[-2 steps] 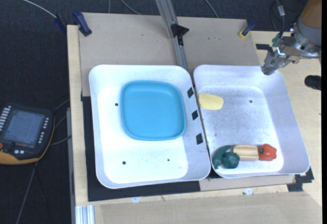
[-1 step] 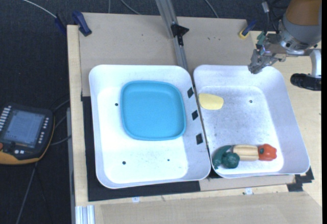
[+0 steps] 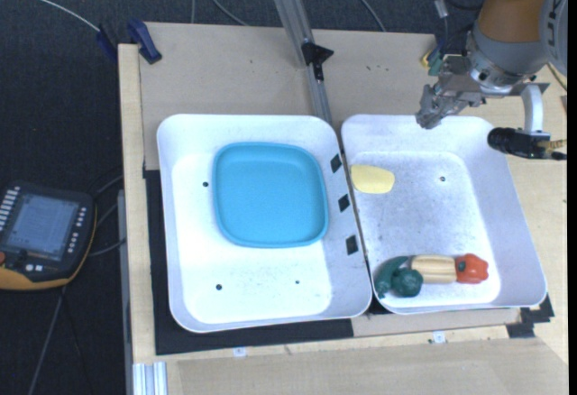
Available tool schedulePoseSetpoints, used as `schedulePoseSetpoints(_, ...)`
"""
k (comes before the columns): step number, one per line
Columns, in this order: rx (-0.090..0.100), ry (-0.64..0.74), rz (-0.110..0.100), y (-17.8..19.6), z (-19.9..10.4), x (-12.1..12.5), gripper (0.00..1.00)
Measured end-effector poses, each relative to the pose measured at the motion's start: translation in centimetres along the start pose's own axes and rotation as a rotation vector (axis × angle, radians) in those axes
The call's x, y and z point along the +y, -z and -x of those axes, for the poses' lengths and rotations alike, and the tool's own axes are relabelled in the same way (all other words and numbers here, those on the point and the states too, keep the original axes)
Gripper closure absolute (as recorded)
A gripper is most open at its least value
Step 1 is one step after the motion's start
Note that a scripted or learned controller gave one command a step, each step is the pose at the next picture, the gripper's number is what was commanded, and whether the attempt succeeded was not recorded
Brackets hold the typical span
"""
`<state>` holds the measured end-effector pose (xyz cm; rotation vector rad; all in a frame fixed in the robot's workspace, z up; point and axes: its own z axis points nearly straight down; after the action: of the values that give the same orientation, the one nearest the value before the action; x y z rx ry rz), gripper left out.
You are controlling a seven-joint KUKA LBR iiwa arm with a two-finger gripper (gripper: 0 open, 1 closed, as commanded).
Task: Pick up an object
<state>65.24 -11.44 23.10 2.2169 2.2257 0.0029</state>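
You are looking at the gripper (image 3: 431, 116) hanging in the upper right of the frame, over the far rim of the right bin (image 3: 514, 231), with the grey and orange arm (image 3: 516, 10) reaching in above it. Nothing is sitting between its tips, and from this slant you cannot tell whether it is spread or closed. Below it, a pale yellow piece (image 3: 372, 179) is lying near the left wall of that bin, toward the middle of the frame. Along the bin's near edge, at lower right, a dark green object (image 3: 398, 280), a tan piece (image 3: 434, 269) and a red-orange piece (image 3: 471, 269) are lying in a row, touching one another. In the left bin (image 3: 185, 231), a blue tray (image 3: 270, 195) is resting flat at centre left.
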Motion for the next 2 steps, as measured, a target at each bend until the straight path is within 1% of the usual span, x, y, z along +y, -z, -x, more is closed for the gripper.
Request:
schedulePoseSetpoints(1, 0.0, 0.0, 0.0, 1.0, -4.9, -0.2, 1.0)
schedulePoseSetpoints(2, 0.0, 0.0, -0.001, 0.1, -9.9, -0.2, 1.0)
